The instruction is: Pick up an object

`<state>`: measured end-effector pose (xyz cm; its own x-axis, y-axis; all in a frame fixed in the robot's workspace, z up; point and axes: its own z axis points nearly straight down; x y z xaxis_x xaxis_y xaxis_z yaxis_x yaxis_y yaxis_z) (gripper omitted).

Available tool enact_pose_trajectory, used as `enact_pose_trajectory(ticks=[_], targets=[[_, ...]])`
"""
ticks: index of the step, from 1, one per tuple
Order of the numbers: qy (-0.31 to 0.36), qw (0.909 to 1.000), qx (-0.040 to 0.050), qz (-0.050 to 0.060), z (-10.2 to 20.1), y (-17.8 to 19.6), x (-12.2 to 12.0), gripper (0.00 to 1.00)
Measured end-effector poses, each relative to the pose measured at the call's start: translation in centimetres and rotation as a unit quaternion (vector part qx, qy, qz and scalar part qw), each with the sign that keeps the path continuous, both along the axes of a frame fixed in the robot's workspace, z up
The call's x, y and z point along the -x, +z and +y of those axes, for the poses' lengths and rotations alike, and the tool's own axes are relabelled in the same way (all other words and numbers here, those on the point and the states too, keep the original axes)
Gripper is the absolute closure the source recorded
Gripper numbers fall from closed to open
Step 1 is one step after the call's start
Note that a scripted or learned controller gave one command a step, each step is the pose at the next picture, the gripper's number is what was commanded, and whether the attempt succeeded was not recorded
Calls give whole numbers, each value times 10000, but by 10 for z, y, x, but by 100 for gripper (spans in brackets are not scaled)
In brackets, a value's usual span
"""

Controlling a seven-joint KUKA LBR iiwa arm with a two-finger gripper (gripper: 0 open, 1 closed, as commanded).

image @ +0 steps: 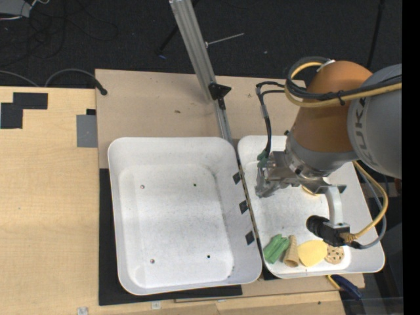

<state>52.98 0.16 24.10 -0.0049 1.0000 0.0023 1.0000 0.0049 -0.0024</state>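
My gripper (264, 184) hangs low over the left part of the right bin (367, 262), close to the bin's left wall. Below it, along the bin's front edge, lies a row of small things: a green ribbed object (277, 248), a tan cone-shaped piece (291, 252), a yellow rounded object (312, 254) and a speckled cookie-like disc (335, 255). They lie well clear of the gripper, toward the front. I see nothing under the gripper. The orange wrist band (331, 104) and grey arm cover the bin's far right part.
The left bin (131, 176) sits beside the right one, with black clips (243, 206) along the shared edge. A slanted aluminium rail (197, 51) rises behind the bins. A black connector with a yellow cable (321, 228) hangs from the arm above the yellow object.
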Motion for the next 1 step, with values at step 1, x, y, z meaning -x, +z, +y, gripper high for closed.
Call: enact_pose_trajectory(ticks=[1], targets=[[-8,10000,4,21,49,-16,1,100]])
